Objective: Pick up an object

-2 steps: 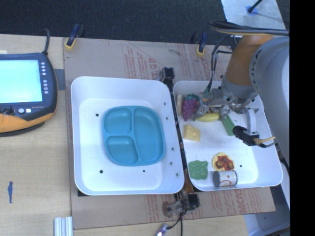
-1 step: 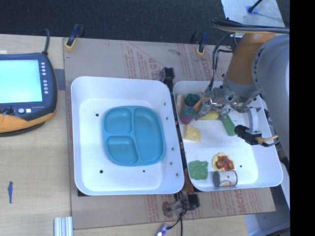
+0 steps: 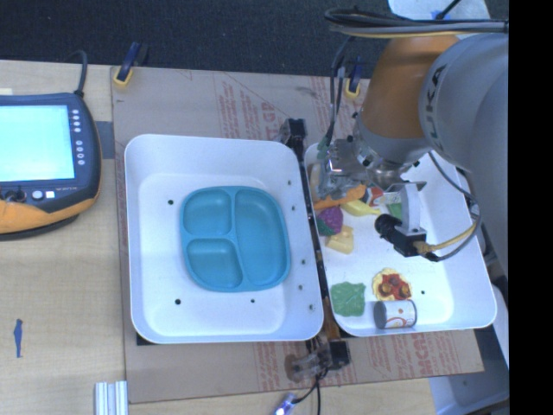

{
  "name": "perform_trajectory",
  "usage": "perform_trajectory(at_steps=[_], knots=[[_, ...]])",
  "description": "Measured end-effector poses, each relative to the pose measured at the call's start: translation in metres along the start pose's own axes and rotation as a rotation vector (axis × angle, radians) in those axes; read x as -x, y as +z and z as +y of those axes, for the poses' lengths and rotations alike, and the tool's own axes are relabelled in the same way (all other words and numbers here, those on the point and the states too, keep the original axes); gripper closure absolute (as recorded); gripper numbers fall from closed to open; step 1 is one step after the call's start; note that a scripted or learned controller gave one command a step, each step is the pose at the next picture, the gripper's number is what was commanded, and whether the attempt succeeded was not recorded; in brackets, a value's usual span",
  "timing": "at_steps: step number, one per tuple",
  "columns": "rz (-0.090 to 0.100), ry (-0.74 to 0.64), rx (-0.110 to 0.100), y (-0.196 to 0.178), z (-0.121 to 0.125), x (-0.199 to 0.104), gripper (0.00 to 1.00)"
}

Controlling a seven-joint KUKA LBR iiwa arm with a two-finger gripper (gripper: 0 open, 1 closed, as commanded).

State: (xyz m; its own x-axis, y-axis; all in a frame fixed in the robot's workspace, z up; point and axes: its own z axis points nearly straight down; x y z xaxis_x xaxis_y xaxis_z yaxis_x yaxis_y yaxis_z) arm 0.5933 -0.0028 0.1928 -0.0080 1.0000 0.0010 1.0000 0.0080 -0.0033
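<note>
The things to pick from lie in the right shallow white plastic bin (image 3: pixel 467 305). At its far left there is a small heap: a purple lumpy toy (image 3: pixel 329 220), a yellow block toy (image 3: pixel 340 242) just beside it, another yellow piece (image 3: pixel 354 206) and a thin orange piece (image 3: pixel 326 203). Closer to the front of the bin lie a green leafy toy (image 3: pixel 348 298), a small round flat toy with red and yellow spots (image 3: pixel 390 284), and a little can on its side with a grey lid (image 3: pixel 395 315). These three sit apart from the heap.

The end effector (image 3: pixel 335 173) is low over the heap, at the bin's left wall. It is dark and crowded there, so it is not possible to tell how it is set, or if it has anything in it. No toy can be seen lifted off the bin floor.

The grey arm with the orange band (image 3: pixel 406 85) reaches in from the right and covers the back of that bin. A black part with a cable (image 3: pixel 399 236) hangs off it over the middle of the bin.

The left shallow white plastic bin (image 3: pixel 155 318) holds a blue plastic plate with three sections (image 3: pixel 233 239). Both bins sit on the bench (image 3: pixel 69 318). A screen pad with an orange edge (image 3: pixel 43 158) lies at the far left.

This looks like the reaching step, right at the heap. Next, the end effector likely needs to close on one toy and lift straight up. The toys are packed tight, so it could slip or catch two.
</note>
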Motion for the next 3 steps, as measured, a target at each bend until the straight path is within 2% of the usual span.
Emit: perform_trajectory(at_steps=[1,2,3], knots=[[-0.002,0.001,-0.003,0.002,-0.037,-0.027,1.0],[-0.002,0.006,0.0,0.001,-0.027,0.077,1.0],[-0.002,0.005,0.0,0.001,-0.027,0.076,0.0]])
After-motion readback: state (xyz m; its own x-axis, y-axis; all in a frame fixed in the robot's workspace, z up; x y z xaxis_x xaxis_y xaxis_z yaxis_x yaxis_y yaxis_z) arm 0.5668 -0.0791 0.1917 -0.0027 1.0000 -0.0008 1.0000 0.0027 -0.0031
